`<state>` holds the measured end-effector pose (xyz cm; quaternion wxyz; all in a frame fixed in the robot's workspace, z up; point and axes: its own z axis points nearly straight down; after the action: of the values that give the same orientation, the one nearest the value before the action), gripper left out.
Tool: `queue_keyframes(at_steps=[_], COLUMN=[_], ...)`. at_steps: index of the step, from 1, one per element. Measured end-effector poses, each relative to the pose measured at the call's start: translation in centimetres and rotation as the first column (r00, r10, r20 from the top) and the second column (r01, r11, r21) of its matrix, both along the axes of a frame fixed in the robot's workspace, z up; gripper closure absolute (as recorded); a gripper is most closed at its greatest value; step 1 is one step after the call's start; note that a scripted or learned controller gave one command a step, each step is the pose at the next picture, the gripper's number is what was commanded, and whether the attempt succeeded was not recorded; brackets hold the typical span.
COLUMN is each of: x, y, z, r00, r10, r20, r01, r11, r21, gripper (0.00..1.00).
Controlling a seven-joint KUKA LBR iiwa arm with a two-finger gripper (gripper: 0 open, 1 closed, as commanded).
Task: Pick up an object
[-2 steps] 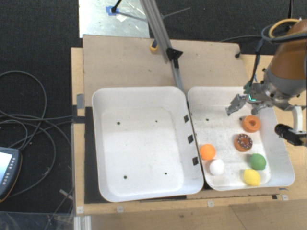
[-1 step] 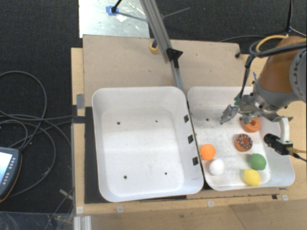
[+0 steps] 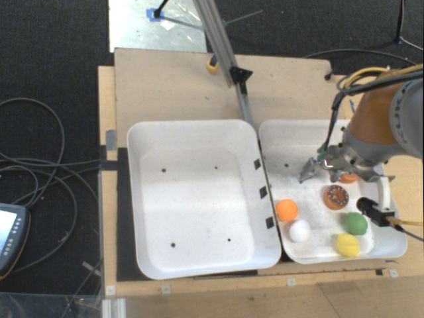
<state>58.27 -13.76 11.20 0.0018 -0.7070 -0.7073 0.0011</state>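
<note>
Five small objects gathered in the near part of the right bin (image 3: 397, 247): an orange ball (image 3: 287, 210) close to the bin's left wall, a white ball (image 3: 299, 231) just beside and nearer than it, a brown ring-shaped doughnut (image 3: 336, 197) farther right, a green ball (image 3: 356, 224) near the right wall, and a yellow piece (image 3: 348, 244) nearest of all, touching or almost touching the green one. Something orange, partly hidden, just beyond the doughnut under the wrist; cannot tell what. Hovering over the middle of this bin, the pincer (image 3: 310, 171), pointing left and slightly down, apart from all the objects, with bare white floor under its tips. Cannot tell how far open, and nothing seen held. Behind it, the grey arm (image 3: 407, 121) with its orange band (image 3: 371, 114), reaching in from the right, cables looping over the top. To the left, touching along the shared wall, the left bin (image 3: 142, 244), showing only white floor with a few dark dots. Both bins resting on a brown tabletop (image 3: 172, 85). Slanting down from the far side toward the gap between the bins, a grey pole (image 3: 215, 25). Off the left edge, dark floor with loose cables (image 3: 40, 171).
</note>
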Motion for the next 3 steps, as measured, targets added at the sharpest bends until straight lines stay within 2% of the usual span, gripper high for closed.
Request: queue_keyframes(at_steps=[1, 2, 3], x=[0.0, 0.2, 0.0], y=[0.0, 0.0, 1.0], z=[-2.2, -1.0, 4.5], r00=[1.000, 1.000, 1.000], r10=[0.001, 0.001, 0.005], r20=[0.003, 0.007, 0.011], r01=[-0.001, -0.001, -0.005], r11=[1.000, 1.000, 1.000], r21=[-0.001, -0.001, -0.002], gripper=[0.00, 1.00, 1.00])
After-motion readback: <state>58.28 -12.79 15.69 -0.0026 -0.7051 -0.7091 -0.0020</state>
